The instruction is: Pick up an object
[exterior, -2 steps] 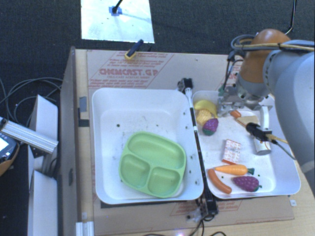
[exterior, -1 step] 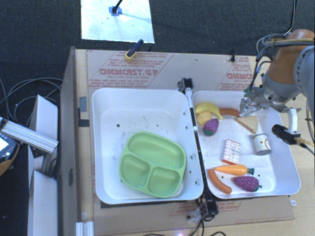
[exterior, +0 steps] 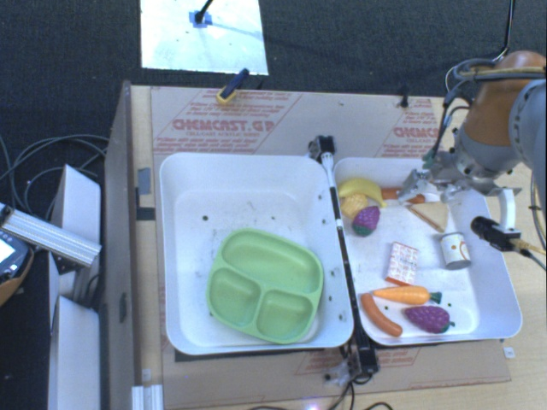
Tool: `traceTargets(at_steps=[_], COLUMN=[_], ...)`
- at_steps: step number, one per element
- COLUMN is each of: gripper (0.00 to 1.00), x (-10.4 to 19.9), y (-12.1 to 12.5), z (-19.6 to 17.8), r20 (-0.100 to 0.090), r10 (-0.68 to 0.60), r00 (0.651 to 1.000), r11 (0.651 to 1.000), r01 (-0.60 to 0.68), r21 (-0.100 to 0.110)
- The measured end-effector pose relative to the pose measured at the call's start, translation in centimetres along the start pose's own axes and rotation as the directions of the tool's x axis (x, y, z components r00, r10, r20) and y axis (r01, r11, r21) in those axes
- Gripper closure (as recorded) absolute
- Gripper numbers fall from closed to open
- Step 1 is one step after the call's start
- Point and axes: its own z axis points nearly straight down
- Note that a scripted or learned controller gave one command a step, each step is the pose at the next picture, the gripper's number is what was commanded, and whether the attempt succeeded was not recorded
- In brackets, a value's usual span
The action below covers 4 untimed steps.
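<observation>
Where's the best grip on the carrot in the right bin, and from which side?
Grip the carrot mid-body, coming straight down from above, fingers closing across its narrow width. It lies flat and nearly left-right, green tip at the view's right. The sausage and purple grapes sit close on the near side, so a low sideways approach looks crowded; the far side toward the striped box looks slightly freer.

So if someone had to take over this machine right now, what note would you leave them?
Gripper: low over the far end of the right bin; can't tell whether it grips anything.
Right bin: banana, purple grapes, bread slice, small cup, patterned packet, carrot, sausage, second grape bunch.
Left bin: green divided tray.
Done: nothing visibly lifted.
Left: pick up one object.
</observation>
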Motion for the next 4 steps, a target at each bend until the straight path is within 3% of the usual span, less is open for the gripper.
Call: traceTargets(at_steps=[1,2,3,4], gripper=[0.0,0.0,0.0,0.0], x=[6.3,4.9,1.8,5.7], y=[-4.9,2.7,2.0,-2.6], z=[4.1,2.9,-1.3,4.5], r20=[-0.002,-0.004,0.0,-0.002], r10=[0.0,-0.003,0.0,0.001], r00=[1.0,1.0,1.0,1.0], r11=[1.0,1.0,1.0,1.0], r01=[0.0,0.003,0.0,-0.001], r21=[0.003,0.016,-0.001,0.003])
